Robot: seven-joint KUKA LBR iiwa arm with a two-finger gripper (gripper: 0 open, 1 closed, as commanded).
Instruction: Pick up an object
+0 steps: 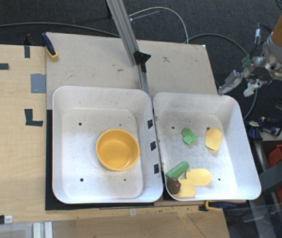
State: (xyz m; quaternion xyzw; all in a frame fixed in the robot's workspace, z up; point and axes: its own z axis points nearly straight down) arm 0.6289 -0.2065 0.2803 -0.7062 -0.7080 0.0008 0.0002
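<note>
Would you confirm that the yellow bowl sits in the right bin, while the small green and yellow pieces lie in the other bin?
Not quite: the camera view shows the yellow bowl in the left bin; the small green and yellow pieces lie in the other bin.

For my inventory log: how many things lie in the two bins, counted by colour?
Yellow: 4 (bowl, three pieces)
Green: 2
Brown: 1
Total: 7

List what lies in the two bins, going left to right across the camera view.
Yellow bowl → dark brown piece → green cylinder → small green piece → pale yellow oval piece → yellow piece.
</note>
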